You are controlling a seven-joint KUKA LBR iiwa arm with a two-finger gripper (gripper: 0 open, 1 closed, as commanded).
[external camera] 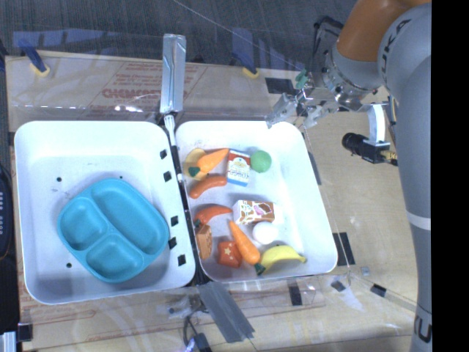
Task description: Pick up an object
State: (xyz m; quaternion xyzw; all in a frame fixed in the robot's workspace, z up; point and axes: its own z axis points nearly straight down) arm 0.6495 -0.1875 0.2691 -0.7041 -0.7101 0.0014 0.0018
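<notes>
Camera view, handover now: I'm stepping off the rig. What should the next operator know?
Gripper: above the far right corner of the right bin, holding nothing that can be seen; whether the fingers are open or shut is unclear.
Things: all in the right bin, including a green ball, a banana, a white egg, two small cartons, carrots and sausages. The left bin holds a blue divided tray.
Done: nothing picked yet.
Left: choose an object, lower, grasp, lift.
</notes>
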